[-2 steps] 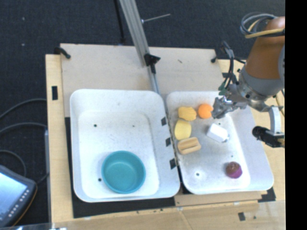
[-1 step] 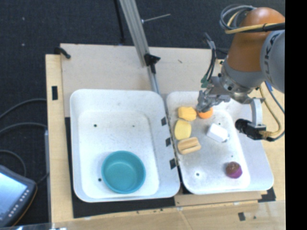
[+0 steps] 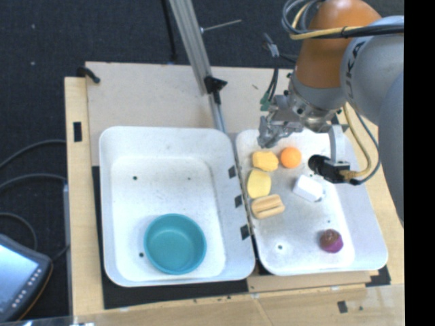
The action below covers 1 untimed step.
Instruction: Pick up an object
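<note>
Here the gripper (image 3: 270,133) hangs at the far left corner of the right bin (image 3: 360,250), just above a yellow lump (image 3: 265,160); whether it grips anything I cannot tell. Just right of that lump lies an orange ball (image 3: 291,157). Nearer than the lump come a pale yellow piece (image 3: 258,183), then a tan block (image 3: 267,206). A white block (image 3: 308,188) and purple ball (image 3: 331,240) lie further right and nearer. The left bin (image 3: 122,148) holds a teal bowl (image 3: 175,243).

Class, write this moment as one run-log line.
gripper: above right bin back-left corner | nearest: yellow object, orange ball | left bin: teal bowl
</note>
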Each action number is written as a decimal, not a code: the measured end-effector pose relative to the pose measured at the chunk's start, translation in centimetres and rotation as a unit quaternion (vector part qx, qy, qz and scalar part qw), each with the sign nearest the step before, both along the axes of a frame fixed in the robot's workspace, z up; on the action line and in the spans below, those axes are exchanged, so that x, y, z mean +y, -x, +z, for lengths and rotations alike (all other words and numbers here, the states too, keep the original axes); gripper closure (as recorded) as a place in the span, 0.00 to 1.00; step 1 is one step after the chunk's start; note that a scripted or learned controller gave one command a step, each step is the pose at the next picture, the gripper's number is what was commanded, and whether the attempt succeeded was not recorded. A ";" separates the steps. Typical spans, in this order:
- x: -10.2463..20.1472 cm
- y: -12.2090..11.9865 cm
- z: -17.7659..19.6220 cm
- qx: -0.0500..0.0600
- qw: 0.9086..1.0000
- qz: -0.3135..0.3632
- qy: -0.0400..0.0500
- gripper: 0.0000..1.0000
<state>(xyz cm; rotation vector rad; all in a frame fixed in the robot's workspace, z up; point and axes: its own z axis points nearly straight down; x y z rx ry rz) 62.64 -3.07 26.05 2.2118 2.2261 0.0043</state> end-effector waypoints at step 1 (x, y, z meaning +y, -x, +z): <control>5.1 -2.3 0.2 0.000 1.000 0.000 0.000 1.00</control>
